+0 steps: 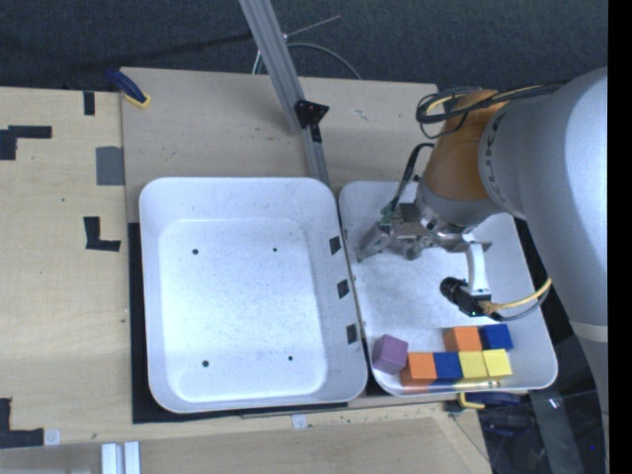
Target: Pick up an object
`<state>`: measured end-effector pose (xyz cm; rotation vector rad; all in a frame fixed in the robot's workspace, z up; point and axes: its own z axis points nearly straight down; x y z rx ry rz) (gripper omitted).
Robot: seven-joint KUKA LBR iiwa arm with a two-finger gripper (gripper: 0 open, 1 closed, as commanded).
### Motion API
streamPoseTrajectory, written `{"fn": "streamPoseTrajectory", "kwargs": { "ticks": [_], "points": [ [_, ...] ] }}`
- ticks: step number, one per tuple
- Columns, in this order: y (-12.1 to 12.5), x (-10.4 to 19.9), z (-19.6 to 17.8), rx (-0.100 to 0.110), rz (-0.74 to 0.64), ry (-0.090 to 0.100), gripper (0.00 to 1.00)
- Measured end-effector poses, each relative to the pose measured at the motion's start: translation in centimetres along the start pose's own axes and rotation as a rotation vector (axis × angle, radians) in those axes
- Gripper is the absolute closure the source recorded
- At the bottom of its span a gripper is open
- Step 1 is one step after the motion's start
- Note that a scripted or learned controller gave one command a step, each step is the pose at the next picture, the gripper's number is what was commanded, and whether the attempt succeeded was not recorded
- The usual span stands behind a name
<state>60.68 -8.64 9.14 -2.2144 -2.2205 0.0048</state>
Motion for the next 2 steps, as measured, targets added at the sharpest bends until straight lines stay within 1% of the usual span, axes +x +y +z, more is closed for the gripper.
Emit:
{"fn": "streamPoseTrajectory", "kwargs": {
  "ticks": [1, 2],
  "points": [
    [-4.1, 7.5, -10.5, -0.011, -0.003, 0.000, 0.00],
    [-3.6, 14.4, -9.9, -0.005, -0.006, 0.000, 0.00]
  ]
}}
